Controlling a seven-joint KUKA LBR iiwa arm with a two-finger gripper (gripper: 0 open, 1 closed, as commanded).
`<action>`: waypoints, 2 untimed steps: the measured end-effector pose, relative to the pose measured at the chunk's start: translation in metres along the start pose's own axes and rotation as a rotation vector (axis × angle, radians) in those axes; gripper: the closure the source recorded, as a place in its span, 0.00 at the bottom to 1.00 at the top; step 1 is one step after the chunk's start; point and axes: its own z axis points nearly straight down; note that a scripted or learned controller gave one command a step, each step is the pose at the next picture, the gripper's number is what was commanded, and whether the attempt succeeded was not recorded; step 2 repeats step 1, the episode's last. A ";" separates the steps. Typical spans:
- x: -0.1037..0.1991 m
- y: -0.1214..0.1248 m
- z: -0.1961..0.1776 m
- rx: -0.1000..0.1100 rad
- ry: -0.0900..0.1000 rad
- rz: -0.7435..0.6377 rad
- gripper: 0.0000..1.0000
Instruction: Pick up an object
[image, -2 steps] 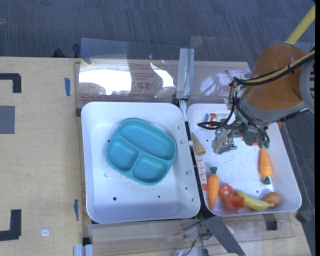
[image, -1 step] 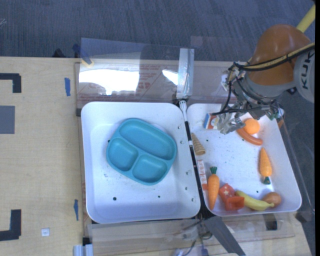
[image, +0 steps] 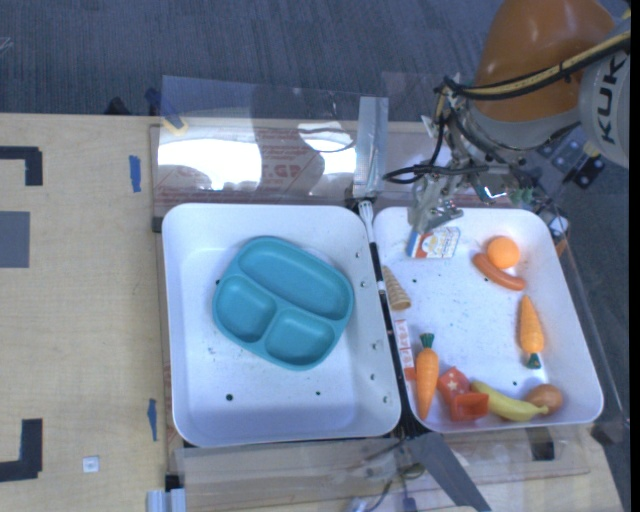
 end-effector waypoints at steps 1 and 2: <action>0.038 -0.073 0.034 -0.008 0.014 -0.644 1.00; 0.038 -0.073 0.034 -0.008 0.014 -0.644 1.00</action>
